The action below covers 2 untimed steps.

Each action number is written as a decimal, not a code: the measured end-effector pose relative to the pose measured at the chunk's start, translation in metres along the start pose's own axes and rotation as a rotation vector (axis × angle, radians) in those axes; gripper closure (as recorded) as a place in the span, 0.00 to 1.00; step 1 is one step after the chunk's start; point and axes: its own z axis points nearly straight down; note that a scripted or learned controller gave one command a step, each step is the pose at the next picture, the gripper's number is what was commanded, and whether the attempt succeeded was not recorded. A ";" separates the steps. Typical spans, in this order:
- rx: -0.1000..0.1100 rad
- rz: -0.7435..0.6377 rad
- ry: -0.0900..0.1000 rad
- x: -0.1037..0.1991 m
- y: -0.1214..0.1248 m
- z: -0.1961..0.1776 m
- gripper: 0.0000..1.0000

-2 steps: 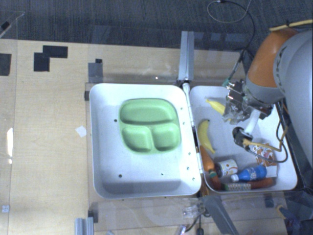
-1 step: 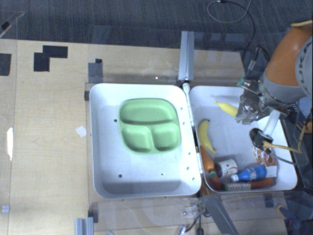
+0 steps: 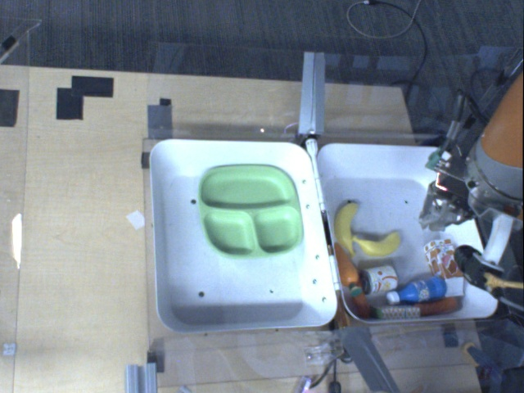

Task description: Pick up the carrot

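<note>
Right, carrot sits in the right bin, lower left part of it, lying along the left wall just beside the divider between the bins. Orange, long axis roughly up-down in the frame. Its upper end is tucked close under the banana; its lower end runs down toward a small can and the clutter along the bottom wall, including a blue-capped bottle and a reddish item under it.

Gripper hangs at the right side of the same bin, mid-right of the frame, well apart from the carrot. Can't tell how the jaws stand from this angle; nothing visible between them.

Handling guess: light, stiff, smooth skin, probably a plastic toy, so slippery and liable to roll or squirt out. Not fragile. Best hold looks like mid-body, jaws closing across the short axis. Problem: the wall crowds one side and the can the other, so little finger clearance.

Left bin holds a green divided tray; not relevant.
</note>
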 end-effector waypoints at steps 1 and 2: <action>-0.002 -0.076 -0.001 -0.012 0.046 -0.065 1.00; 0.001 -0.050 -0.001 -0.027 0.017 -0.031 1.00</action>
